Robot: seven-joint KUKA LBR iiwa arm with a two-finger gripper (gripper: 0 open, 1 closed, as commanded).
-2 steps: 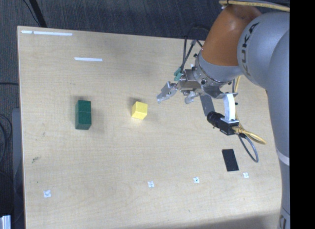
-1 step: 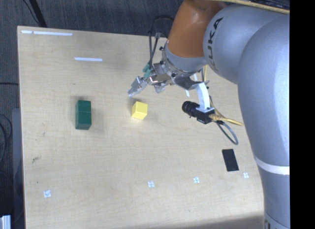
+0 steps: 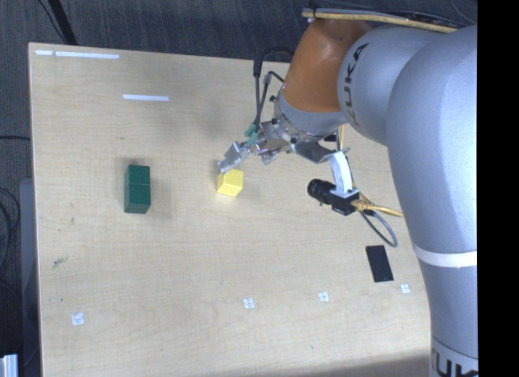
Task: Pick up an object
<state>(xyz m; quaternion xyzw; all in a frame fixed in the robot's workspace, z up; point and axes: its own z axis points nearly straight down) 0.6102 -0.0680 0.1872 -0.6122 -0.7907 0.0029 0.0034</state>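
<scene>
Camera view | pale wooden bench (image 3: 203,270) over dark carpet (image 3: 162,2) | fingers (image 3: 231,156) above yellow block (image 3: 230,182); spread unclear

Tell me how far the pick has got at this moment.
Done: the arm has brought the gripper to the yellow block, just above it in the camera view. In hand: nothing visibly; the block looks to be resting on the wooden surface. Left: grasp and lift. The green block lies apart to the left.
</scene>
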